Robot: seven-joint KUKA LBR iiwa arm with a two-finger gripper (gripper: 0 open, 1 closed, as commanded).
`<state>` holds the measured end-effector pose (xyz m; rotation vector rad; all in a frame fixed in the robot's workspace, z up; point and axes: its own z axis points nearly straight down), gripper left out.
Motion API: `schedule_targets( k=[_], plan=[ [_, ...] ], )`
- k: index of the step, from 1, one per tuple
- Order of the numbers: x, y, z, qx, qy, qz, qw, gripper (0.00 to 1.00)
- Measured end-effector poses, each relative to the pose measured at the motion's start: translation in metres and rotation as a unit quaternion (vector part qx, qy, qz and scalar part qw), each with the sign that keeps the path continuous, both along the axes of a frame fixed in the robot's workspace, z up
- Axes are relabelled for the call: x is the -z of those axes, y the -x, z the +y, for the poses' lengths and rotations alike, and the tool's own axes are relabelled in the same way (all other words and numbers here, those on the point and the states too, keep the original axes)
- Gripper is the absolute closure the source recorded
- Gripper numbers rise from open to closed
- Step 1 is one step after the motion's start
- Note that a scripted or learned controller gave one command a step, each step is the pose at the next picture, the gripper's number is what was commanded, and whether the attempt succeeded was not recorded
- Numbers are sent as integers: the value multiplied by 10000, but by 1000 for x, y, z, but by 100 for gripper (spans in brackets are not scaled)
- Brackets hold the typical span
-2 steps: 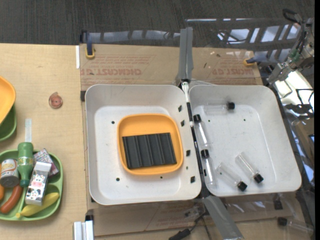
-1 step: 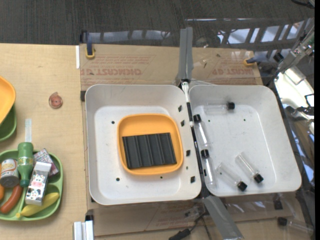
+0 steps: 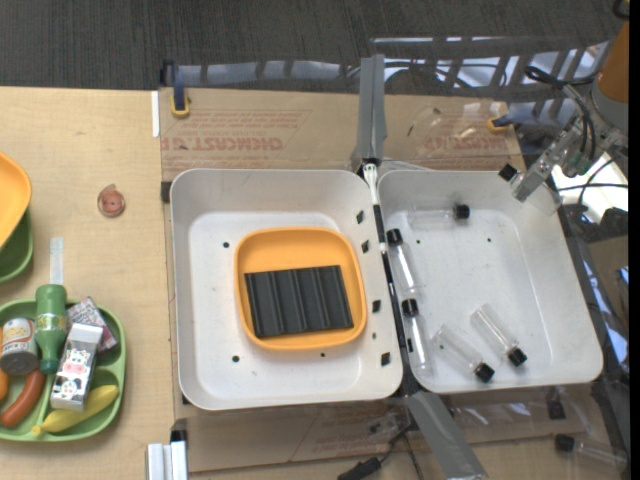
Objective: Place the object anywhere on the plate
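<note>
Oddly, the dark grooved object (image 3: 300, 301) lies flat on the orange plate (image 3: 300, 242), long axis left-right; pincer (image 3: 530, 180) state unclear.

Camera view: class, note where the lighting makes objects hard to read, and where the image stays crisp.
Camera view: even overhead light, soft shadows; the clear tubes nearly vanish against the white right bin, marked mainly by black caps; the orange plate with its dark ribbed object is crisp; the gripper near the upper right is pale and hard to resolve.
</note>
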<state>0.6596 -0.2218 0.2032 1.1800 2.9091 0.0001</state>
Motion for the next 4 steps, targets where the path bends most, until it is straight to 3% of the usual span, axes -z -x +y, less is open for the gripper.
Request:
schedule_targets(
  k=[1, 2, 3, 4],
  plan=[
    [-81, 4, 0, -1071, 7, -13, 9942, 100],
    [-133, 9, 0, -2369, 9, -15, 9715, 100],
    [-85, 7, 5, -3807, 3, -8, 9247, 100],
    [-120, -1, 0, -5064, 13, -18, 8623, 100]
  ],
)
